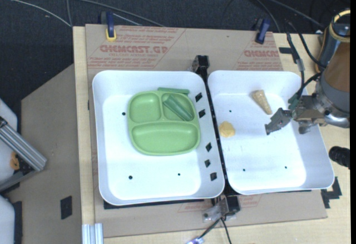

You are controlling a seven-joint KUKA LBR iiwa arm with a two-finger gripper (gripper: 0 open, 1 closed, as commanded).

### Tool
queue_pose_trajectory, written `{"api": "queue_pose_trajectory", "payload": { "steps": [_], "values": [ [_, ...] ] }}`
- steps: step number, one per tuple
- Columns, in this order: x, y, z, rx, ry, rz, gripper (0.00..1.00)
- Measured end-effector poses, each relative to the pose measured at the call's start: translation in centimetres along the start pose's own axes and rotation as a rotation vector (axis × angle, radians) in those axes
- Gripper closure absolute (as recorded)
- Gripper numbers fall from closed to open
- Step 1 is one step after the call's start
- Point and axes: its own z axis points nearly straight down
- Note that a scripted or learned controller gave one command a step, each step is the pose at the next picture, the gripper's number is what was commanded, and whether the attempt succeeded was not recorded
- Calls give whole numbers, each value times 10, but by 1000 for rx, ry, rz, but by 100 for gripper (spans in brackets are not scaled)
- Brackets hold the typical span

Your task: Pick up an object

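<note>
The jaws (pixel 276 124) are hanging apart over the right bin (pixel 311 173), gripping nothing; descending here risks missing both the roll (pixel 261 101) and the lump (pixel 226 129).

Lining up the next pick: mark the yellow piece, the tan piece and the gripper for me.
yellow piece (pixel 226 129), camera view, its middle.
tan piece (pixel 262 101), camera view, mid-length.
gripper (pixel 273 125), camera view, between its fingertips.
</note>
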Motion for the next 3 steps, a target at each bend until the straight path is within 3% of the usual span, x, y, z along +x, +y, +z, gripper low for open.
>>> {"api": "queue_pose_trajectory", "payload": {
  "steps": [1,3],
  "values": [
    [0,2,-6,-13,-2,-4,0],
    [10,-1,105,-7,0,-3,0]
  ]
}}
